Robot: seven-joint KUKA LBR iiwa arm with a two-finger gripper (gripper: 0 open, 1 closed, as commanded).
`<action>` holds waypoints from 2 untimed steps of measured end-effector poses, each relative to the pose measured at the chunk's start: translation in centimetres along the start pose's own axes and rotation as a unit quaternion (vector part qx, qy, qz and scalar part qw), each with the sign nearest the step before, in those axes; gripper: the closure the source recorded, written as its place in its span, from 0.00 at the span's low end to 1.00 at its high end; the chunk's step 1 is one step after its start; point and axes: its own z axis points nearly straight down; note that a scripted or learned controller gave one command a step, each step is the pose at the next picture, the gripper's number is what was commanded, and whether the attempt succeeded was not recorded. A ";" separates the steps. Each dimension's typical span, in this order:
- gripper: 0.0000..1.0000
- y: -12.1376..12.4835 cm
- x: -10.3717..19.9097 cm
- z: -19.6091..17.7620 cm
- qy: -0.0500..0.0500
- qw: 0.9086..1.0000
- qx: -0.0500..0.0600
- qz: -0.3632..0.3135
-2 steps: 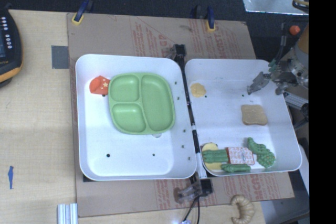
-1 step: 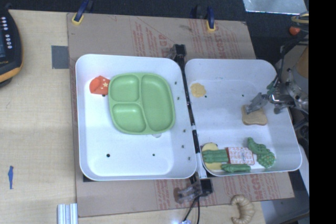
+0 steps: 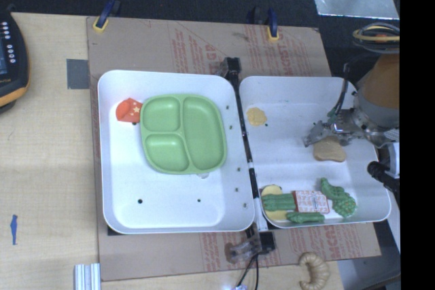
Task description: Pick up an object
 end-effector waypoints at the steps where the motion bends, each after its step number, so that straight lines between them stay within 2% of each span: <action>1: 1.00 0.1 -0.2 -1.5 -0.001 1.000 -0.003 0.000; 2: 0.00 0.1 -0.2 -1.5 -0.001 1.000 -0.002 0.000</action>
